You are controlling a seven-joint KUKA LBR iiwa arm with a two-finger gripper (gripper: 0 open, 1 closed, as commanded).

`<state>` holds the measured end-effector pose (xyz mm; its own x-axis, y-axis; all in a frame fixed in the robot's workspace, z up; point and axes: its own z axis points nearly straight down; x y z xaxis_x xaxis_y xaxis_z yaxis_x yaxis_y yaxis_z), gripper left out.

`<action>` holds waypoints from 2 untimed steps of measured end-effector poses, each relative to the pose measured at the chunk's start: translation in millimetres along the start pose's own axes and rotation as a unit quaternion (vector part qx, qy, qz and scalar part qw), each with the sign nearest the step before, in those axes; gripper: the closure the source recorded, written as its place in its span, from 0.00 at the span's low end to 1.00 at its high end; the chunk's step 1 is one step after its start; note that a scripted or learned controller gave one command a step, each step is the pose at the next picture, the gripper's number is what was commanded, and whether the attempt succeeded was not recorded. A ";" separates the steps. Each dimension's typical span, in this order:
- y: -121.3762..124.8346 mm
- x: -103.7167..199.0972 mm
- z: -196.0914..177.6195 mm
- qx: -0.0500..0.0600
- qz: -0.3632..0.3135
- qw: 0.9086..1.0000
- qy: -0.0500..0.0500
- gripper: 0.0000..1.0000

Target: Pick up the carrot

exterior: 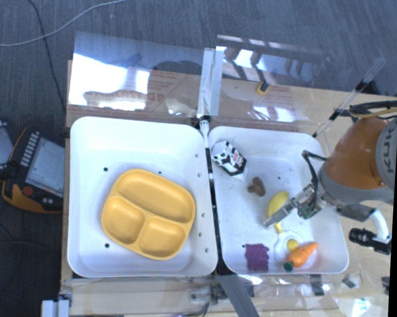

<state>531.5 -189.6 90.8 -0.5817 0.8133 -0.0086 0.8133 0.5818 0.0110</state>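
Camera view: end effector [273, 221] low in right bin [333, 146], beside banana [277, 203]; finger state — can't tell. Carrot [304, 254] untouched near front corner, so grab not started.

Orange carrot [305, 253], yellow tray [148, 213], purple toy [257, 256], black-and-white cow [229, 158], white bins [83, 181]

I log two bins side by side. Left bin [92, 138]: a sectioned tray [148, 213] in it. Right bin [280, 143]: carrot [302, 254] in near right corner (toy cow [228, 159] at far left); gripper [283, 215] over the middle.
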 end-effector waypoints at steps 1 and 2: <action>-57.4 -0.3 -51.4 0.006 0.012 1.000 0.004 0.00; -39.6 22.5 -0.7 0.004 -0.034 0.999 -0.001 0.00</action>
<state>486.2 -194.4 90.8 -0.6355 0.7721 -0.0104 0.7721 0.6355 0.0019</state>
